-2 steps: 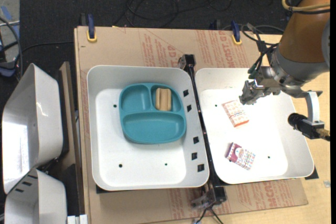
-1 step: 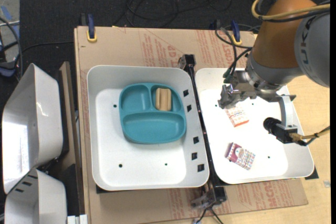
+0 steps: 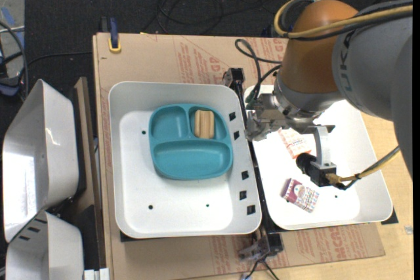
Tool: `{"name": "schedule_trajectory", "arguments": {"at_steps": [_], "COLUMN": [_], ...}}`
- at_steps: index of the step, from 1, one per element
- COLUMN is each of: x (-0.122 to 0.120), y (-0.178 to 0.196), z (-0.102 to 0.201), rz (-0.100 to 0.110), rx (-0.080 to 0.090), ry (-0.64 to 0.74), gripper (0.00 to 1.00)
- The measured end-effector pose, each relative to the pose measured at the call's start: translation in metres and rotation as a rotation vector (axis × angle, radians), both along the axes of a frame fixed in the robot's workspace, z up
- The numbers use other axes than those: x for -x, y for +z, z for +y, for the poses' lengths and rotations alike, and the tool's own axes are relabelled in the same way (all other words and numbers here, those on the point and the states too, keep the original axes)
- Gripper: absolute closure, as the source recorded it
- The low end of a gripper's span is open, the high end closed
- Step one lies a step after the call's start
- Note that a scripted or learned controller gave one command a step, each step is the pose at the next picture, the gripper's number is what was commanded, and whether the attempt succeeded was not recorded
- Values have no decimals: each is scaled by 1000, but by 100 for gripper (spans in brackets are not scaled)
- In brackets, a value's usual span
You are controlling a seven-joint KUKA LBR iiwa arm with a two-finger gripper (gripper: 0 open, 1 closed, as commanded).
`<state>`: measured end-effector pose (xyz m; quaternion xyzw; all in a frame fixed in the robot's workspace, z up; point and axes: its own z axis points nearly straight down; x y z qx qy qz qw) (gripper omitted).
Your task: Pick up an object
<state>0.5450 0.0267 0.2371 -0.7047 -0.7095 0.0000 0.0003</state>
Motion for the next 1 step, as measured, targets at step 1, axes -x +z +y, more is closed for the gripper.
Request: {"name": "schedule_trajectory", "arguments": {"at_steps": [1], "x": [7], "y": [-9], "z": [49], "rz": [1], "rx": [0], "ry": [-1], "gripper": [100]}}
